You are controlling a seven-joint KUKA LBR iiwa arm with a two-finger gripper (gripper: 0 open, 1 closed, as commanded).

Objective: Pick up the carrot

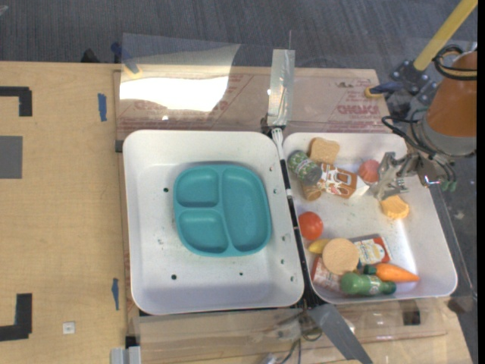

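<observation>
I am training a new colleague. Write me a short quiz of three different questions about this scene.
1. True or false: the orange carrot lies in the right white bin.
2. Which thing lies in the left white bin? A) teal divided plate B) red tomato C) yellow cheese cube
3. Fill in: the two-finger gripper is above the ___ bin.

Key: 1 true; 2 A; 3 right.

A tan table (53, 226) with black marks and blue tape fills the left. Dark grey carpet (227, 6) lies beyond. Glare brightens a clear sheet (178, 82) behind the bins.
</observation>
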